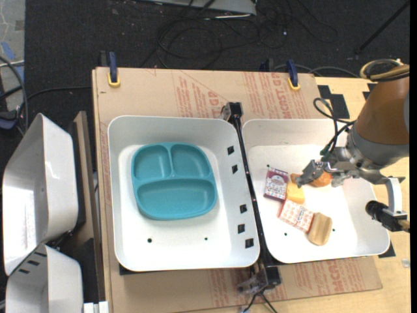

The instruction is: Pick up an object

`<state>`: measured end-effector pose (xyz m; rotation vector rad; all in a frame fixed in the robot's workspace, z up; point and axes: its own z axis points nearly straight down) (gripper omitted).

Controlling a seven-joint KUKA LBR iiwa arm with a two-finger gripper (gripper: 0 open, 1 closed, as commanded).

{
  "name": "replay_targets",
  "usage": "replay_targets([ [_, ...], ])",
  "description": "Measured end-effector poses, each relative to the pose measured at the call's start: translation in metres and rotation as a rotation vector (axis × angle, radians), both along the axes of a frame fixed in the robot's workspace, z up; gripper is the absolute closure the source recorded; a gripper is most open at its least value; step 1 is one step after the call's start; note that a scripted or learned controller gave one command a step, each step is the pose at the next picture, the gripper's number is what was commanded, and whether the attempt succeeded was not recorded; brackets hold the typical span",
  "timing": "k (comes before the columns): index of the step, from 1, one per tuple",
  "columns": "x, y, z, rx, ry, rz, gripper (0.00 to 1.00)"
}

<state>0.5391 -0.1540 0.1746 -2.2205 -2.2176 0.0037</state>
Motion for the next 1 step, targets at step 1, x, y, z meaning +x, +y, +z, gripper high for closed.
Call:
replay_targets([
  [1,0.0009,0.0047,-0.0635,0.001,0.002,0.000,0.00],
])
